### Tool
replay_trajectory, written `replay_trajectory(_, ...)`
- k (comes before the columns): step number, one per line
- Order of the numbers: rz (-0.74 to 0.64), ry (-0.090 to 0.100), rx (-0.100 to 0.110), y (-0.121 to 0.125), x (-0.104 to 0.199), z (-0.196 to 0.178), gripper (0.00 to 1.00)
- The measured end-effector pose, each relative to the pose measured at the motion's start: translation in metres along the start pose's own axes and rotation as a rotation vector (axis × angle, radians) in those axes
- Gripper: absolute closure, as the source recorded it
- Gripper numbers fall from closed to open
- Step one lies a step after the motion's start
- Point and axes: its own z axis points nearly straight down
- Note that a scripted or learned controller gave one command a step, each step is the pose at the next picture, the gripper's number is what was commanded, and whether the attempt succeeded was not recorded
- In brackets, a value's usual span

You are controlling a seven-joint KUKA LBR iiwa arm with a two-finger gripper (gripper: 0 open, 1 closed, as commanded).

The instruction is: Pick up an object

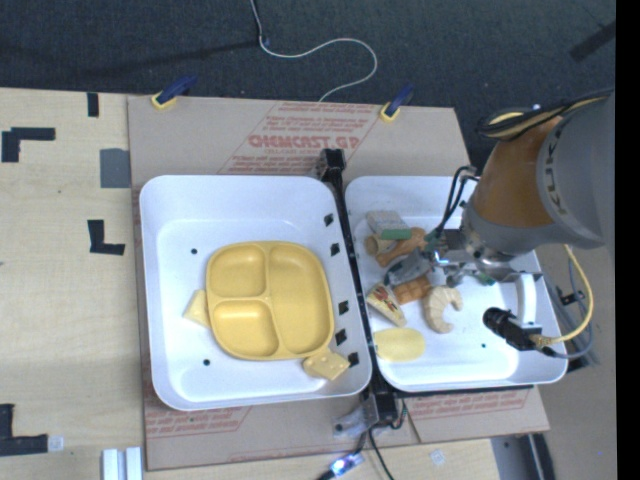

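Several small toy foods lie piled in the right bin (500, 368), just beside my gripper (436, 260), and I would grab the brown roll (412, 290) across its middle, since it looks light, hard and slippery.

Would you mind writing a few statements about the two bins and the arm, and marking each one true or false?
1. The yellow divided plate lies in the left bin. True.
2. The plate has five compartments. False: it has three.
3. The arm's gripper is over the right bin. True.
4. The pale yellow disc sits on the plate. False: it lies in the right bin, near its front edge.
5. A cheese-like wedge lies by the plate's front corner. True.
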Motion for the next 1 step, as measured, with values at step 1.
replay_trajectory(1, 0.002, 0.001, -0.01, 0.003, 0.0012, 0.0351, 0.0)
